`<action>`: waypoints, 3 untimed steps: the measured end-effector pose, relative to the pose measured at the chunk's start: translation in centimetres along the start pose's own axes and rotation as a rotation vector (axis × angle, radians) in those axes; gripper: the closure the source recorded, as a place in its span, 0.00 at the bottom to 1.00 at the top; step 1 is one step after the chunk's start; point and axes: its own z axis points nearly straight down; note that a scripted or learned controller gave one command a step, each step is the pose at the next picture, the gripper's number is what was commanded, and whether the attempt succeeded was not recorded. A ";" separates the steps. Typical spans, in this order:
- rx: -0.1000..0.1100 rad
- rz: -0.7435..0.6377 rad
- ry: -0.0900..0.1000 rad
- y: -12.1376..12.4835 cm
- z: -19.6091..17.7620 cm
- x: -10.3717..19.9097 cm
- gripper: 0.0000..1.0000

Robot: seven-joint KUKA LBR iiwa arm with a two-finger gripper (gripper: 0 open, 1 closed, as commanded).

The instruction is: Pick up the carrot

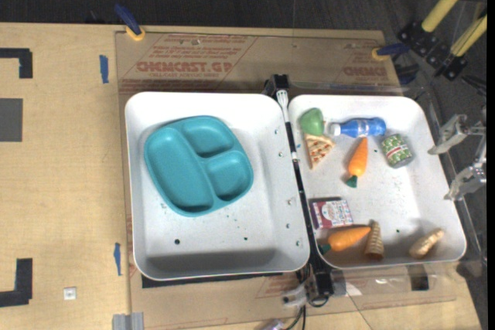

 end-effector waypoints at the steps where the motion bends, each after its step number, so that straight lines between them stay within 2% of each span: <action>1: -0.007 -0.067 0.014 0.3 15.9 2.9 0.00; 2: -0.002 0.033 -0.012 8.2 18.7 -3.2 0.00; 3: -0.002 0.065 -0.010 12.1 18.8 -9.5 0.00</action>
